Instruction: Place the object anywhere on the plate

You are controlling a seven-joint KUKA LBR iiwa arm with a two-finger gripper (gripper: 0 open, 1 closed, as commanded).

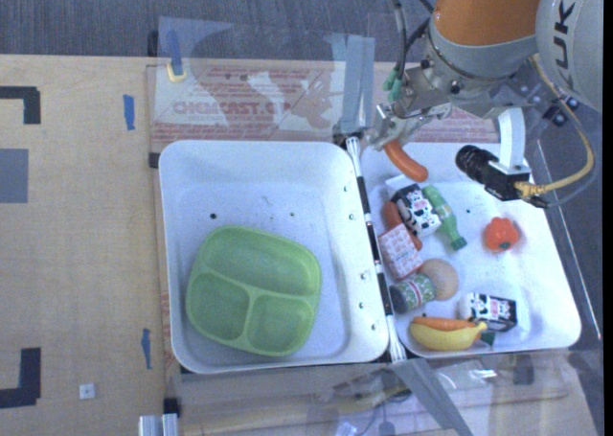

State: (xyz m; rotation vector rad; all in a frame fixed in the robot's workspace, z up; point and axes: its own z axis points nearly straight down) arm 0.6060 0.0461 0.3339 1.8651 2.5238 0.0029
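Observation:
A green divided plate (252, 289) lies in the left bin (182, 175), toward its front. My gripper (387, 136) hangs over the back left corner of the right bin (560, 314), just right of the wall between the bins. It is shut on the upper end of an orange sausage (406, 162), which slants down to the right from the fingers. The plate is well to the left of the gripper and nearer the front.
The right bin holds several toy foods: a cow-print carton (414, 209), a green bottle (444, 218), an orange-red tomato (501, 234), a red packet (398, 250), a beige ball (441, 277), a banana (445, 334) and a second cow-print carton (491, 309).

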